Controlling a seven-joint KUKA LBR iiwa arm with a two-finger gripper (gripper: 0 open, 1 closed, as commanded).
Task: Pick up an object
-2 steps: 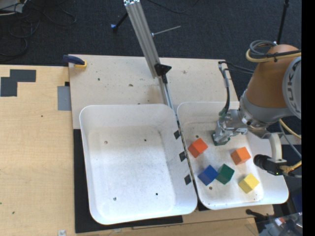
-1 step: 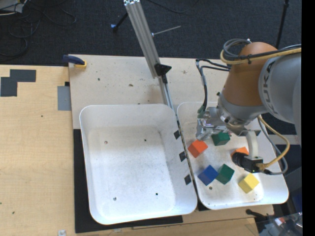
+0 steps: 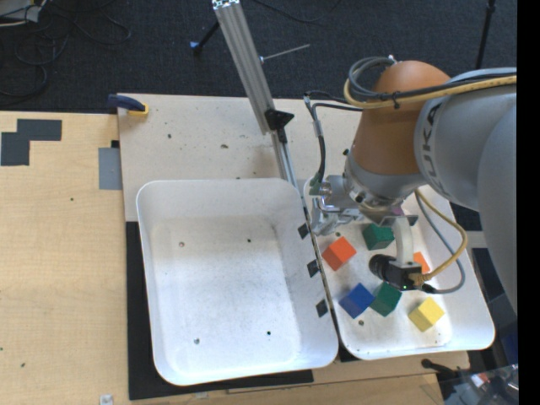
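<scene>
- Orange block: matte cube, resting loose on the floor of the right bin, near its left wall.
- Same bin holds a blue cube, two green cubes and a yellow cube, all apart from one another.
- Gripper: metallic, hanging just above the orange block; finger state cannot be told.
- Left bin: shallow white plastic, rounded corners, speckled floor.
</scene>
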